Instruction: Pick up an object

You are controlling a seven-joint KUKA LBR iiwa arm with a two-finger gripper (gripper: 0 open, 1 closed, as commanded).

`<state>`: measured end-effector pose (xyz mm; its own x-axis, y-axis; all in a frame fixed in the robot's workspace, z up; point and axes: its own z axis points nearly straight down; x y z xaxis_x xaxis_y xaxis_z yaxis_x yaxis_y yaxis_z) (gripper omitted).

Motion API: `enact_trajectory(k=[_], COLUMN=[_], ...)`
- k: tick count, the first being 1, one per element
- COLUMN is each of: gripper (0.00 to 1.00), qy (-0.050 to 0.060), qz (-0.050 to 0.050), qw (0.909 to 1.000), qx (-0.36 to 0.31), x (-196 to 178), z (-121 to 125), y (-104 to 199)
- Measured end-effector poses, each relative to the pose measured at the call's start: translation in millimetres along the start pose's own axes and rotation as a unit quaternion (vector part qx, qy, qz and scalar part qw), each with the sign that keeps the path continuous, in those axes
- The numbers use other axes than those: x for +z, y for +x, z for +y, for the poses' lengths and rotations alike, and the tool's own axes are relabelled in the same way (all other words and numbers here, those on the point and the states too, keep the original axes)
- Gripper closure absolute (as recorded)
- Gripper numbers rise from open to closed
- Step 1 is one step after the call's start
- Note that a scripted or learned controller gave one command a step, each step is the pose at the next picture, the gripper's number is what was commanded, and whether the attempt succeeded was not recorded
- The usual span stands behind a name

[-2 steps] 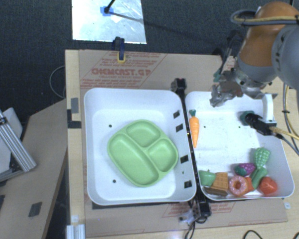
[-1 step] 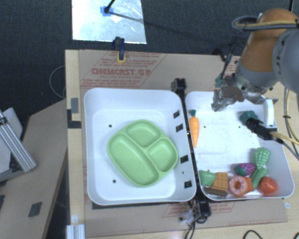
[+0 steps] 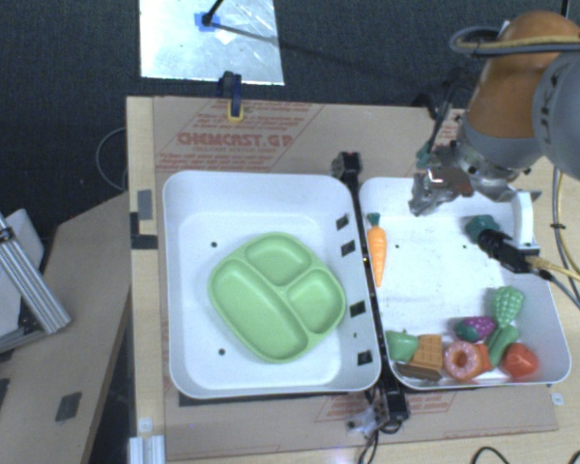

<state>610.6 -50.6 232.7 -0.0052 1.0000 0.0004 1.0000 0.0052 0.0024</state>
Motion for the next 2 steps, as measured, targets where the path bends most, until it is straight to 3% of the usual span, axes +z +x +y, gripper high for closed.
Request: enact_trajectory(k=[2], gripper=[1.0], qy=[0.0], qz=[0.0], qw=[1.0], qx=[0.0], x=[16.7], z=[7.8], y=[-3.5])
